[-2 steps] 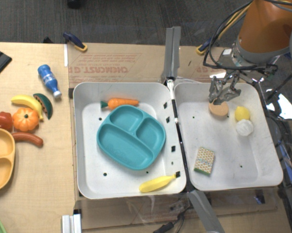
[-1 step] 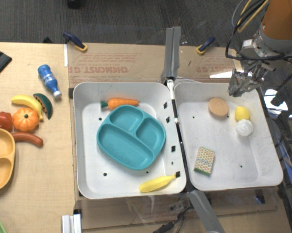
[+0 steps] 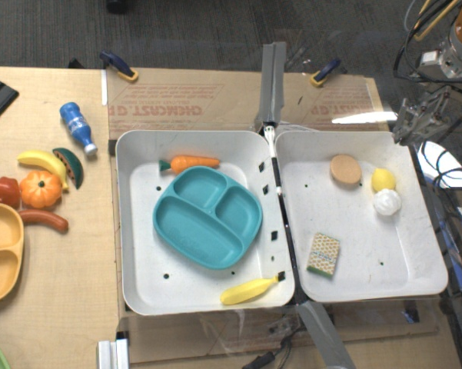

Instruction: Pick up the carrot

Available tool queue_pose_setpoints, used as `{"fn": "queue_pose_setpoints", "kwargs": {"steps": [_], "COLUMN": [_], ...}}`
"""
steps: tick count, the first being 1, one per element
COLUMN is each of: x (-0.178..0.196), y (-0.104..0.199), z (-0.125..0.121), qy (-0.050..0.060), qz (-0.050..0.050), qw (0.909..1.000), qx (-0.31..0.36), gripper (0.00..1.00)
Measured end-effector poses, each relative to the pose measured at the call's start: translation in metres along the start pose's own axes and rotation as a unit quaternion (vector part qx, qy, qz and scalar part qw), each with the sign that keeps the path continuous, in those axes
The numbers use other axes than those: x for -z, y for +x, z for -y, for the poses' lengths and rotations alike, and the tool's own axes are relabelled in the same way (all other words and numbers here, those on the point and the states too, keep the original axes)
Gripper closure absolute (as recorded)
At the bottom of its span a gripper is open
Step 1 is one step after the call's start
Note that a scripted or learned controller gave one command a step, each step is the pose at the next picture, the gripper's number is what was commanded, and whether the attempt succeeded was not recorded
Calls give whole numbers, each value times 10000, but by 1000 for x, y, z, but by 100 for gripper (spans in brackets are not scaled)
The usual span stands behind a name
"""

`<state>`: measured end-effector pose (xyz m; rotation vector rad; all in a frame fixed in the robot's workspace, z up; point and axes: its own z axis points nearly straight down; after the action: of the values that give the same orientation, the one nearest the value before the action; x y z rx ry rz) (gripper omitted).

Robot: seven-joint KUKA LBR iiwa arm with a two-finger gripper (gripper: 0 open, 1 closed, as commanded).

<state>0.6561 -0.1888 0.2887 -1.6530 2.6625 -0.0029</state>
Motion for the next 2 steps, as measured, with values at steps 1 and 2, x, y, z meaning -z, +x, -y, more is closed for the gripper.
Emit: {"fn": "queue_pose_setpoints", "kwargs": {"steps": [1, 2], "x": [-25, -11], "y": [0, -2], "z": [-1, 3], "qy": [-19, -5], "qz": [-3, -1], "qw": [9995, 9986], "qx": [300, 521], "gripper": [100, 100]}}
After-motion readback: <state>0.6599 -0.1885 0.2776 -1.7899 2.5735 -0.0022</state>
